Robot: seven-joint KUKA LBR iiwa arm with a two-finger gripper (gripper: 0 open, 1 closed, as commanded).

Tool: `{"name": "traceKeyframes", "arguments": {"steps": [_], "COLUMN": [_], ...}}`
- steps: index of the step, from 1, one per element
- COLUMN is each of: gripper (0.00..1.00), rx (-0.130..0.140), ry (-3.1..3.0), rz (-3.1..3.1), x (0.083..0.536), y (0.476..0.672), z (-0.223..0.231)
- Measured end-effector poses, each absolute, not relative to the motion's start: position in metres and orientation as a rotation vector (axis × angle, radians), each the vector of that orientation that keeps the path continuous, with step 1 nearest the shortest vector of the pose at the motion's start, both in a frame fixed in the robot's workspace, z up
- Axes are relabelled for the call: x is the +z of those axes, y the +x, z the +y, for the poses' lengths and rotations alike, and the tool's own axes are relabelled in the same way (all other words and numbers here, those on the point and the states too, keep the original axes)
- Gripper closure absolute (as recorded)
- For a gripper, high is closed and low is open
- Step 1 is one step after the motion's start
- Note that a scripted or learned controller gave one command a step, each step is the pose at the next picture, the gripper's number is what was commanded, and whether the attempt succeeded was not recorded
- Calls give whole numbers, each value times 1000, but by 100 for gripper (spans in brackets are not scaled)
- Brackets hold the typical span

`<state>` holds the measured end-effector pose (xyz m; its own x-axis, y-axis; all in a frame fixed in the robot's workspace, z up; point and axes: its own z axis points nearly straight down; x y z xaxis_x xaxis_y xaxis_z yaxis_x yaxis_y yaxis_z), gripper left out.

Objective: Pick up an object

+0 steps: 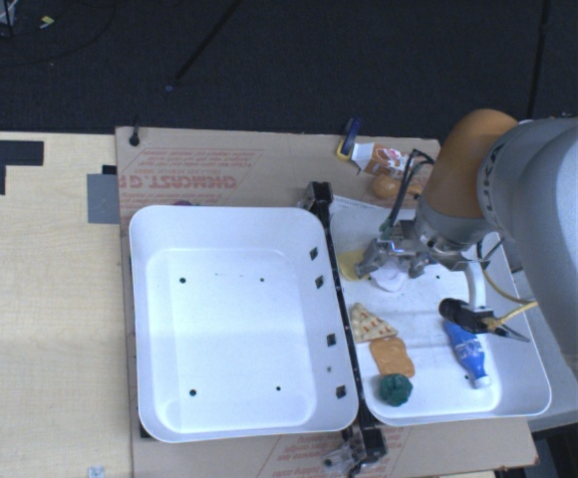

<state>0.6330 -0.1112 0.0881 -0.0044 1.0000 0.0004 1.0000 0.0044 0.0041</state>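
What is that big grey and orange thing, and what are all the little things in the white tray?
That is a robot arm. One camera looks down on it from above. At its end is a gripper, a hand with two fingers, low over the right bin. I can't tell whether it holds anything. In that bin lie a blue tube, a green ball, an orange piece and a waffle-like wedge. Beside it sits the left bin. The robot's job is picking one thing up.
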Motion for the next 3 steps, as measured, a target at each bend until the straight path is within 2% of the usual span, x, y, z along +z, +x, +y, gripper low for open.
{"name": "traceKeyframes", "arguments": {"steps": [1, 2, 3], "gripper": [0, 100, 100], "rx": [10, -4, 16], "ry": [2213, 2220, 2210], "rz": [2225, 2227, 2223], "x": [194, 197, 322], "y": [646, 644, 646], "z": [-42, -46, 4]}}
